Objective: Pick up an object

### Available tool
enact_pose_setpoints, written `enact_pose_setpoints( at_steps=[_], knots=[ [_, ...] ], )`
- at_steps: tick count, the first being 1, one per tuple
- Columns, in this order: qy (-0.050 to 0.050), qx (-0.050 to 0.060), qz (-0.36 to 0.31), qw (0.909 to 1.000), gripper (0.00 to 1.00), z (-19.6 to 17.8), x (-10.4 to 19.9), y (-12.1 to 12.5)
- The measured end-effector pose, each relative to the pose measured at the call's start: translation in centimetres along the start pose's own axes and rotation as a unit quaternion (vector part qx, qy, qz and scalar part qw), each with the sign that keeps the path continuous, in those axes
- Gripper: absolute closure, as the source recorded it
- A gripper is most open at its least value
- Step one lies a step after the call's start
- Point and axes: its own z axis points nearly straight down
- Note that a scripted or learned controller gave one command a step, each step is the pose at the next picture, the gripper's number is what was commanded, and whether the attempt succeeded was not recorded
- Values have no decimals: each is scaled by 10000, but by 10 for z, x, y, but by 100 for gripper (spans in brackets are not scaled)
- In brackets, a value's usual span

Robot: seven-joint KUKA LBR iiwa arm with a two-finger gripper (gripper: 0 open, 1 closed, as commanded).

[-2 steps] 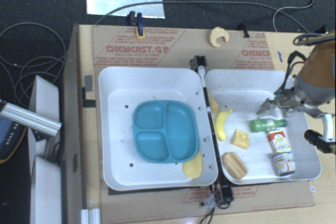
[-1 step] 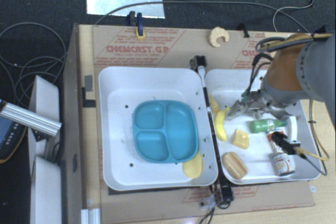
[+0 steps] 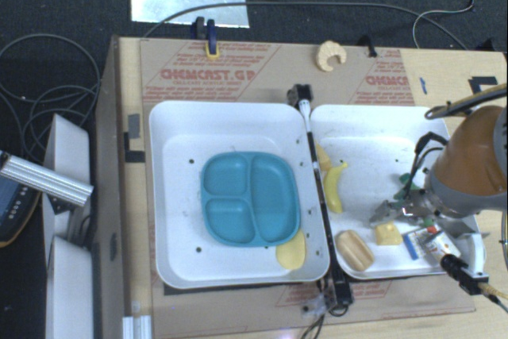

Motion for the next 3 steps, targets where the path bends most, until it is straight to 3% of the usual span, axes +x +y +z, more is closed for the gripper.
enact_pose_setpoints(
  at_steps=[1,2,3],
  knots=[
    [-11,-41,-21,10000,0,-90,-42,71],
    [5,-4,-14,10000,0,-50,-51,68],
    [-2,-20,-10,10000,0,-90,-51,55]
  ],
)
